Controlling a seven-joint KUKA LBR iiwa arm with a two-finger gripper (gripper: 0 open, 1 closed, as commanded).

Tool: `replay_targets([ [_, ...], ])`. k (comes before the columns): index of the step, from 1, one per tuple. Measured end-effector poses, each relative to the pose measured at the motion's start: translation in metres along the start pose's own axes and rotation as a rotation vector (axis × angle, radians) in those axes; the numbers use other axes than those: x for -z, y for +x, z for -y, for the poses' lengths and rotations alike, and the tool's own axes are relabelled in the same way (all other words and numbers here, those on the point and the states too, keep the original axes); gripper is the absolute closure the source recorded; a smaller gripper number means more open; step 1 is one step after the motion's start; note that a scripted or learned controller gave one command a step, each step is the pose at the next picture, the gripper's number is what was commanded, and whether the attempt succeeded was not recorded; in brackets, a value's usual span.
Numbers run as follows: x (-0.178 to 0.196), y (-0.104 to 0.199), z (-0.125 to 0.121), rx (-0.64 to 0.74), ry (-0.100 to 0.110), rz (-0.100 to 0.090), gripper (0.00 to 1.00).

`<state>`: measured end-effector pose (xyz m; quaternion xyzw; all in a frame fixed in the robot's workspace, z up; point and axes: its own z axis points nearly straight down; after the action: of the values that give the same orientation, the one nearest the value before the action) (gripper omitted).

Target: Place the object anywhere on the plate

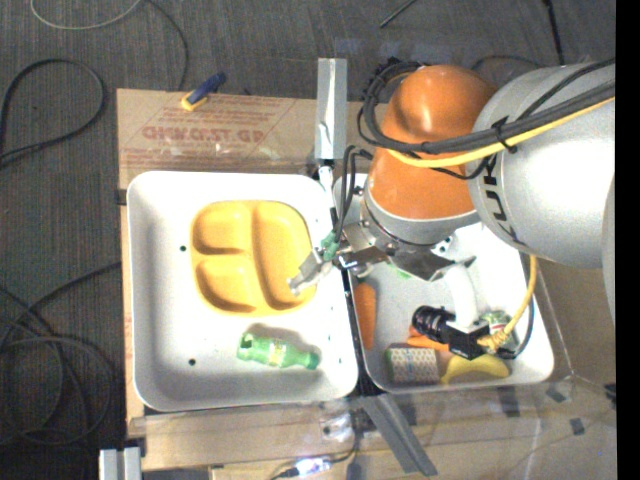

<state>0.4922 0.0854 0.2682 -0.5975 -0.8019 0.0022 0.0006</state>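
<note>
Nothing visibly between my gripper, poised at the yellow plate's right rim; finger state unreadable. Judged step: placement. Next: confirm the object lands on it

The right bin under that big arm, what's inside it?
In the right bin lie a banana, a small can and an orange carrot-like piece. The arm covers the bin's upper part.

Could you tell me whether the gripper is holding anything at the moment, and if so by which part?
Nothing shows between the fingers of the gripper, which sits over the yellow plate's right edge.
</note>
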Motion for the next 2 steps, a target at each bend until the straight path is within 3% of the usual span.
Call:
replay_targets([
  [1,-0.0288,-0.0268,-0.0246,0.041,0.0,0.0,0.0],
  [2,-0.0287,-0.0267,-0.0246,0.041,0.0,0.0,0.0],
])
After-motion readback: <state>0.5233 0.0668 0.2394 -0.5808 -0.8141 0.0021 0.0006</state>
